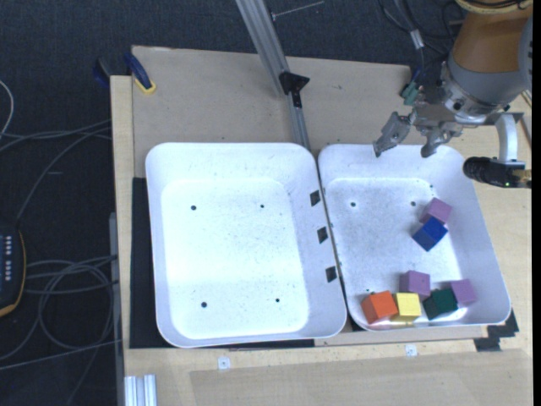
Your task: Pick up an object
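My gripper (412, 143) hangs over the far rim of the right bin (372, 227), open, with nothing between its fingers. Below it in that bin lie a purple block (439, 209) and a blue block (430, 233) touching each other near the right wall. Along the near edge sit an orange block (380, 305), a yellow block (408, 305), a dark green block (440, 303) and two more purple blocks (416, 282) (462, 291). All blocks rest on the bin floor, well apart from the gripper.
The left bin (228, 244) stands beside the right one, joined by black clips (322, 234). A metal rail (269, 45) slants across the bench behind the bins. A black cylinder (494, 171) sticks out by the right bin's far right corner.
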Tool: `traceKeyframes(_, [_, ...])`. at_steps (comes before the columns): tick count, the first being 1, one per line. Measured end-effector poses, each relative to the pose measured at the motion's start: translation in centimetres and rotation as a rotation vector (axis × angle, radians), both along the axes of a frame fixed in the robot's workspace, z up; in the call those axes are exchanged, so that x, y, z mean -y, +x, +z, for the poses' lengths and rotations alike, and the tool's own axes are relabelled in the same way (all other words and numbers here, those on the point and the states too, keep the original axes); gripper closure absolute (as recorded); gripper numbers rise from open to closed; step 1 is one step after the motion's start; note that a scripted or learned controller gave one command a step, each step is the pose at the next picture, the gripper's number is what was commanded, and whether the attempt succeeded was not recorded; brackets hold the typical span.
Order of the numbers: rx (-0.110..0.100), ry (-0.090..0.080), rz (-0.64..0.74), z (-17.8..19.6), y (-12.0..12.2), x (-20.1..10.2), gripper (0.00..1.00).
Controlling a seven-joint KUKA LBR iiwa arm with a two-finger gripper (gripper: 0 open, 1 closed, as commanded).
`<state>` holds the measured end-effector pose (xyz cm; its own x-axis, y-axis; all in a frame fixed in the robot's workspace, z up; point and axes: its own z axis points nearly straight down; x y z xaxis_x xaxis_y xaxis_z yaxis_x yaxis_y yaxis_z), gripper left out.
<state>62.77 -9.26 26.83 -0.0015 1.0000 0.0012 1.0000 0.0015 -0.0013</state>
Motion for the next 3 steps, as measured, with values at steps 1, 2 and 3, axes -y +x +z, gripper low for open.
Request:
traceKeyframes(1, [0.000, 0.000, 0.000, 0.0, 0.0, 0.0, 0.00])
traceKeyframes(2, [-0.006, 0.000, -0.001, -6.2, 0.5, -0.1, 0.00])
traceKeyframes(3, [-0.007, 0.000, -0.001, -12.5, 0.6, 0.0, 0.00])
